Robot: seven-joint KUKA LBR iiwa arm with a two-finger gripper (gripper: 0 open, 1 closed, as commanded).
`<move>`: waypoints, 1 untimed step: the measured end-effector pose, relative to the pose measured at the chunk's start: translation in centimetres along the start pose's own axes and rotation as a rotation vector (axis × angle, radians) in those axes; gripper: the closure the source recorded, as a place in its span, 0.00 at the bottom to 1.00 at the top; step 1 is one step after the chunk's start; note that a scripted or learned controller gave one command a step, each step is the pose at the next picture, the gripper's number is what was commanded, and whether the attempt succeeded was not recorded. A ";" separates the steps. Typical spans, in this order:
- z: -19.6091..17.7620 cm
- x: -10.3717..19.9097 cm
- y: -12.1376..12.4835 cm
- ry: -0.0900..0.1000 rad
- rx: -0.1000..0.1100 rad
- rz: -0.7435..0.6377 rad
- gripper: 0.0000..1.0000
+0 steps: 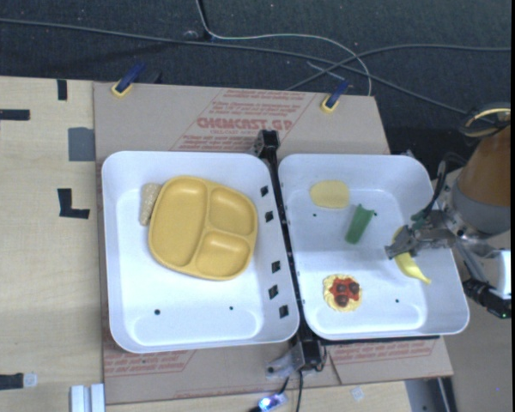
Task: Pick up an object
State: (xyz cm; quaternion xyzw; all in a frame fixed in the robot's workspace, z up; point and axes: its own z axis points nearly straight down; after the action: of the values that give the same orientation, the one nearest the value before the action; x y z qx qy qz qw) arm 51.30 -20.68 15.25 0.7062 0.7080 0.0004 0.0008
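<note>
Gripper [406,243] just above small curved yellow banana [413,269].

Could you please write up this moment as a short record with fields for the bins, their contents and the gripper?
left bin: yellow divided plate, with a tan sponge-like piece at its left edge
right bin: pale yellow round piece, green block, small pizza toy, yellow banana-like piece
gripper: low at the right bin's right side, just above the banana-like piece
finger state: cannot tell
object lifted: none visibly
</note>
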 end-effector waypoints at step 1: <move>-6.1 0.5 -0.1 0.000 0.000 0.000 1.00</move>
State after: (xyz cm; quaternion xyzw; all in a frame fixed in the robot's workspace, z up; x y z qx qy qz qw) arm 51.18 -20.19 21.36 0.7064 0.7078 0.0004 0.0010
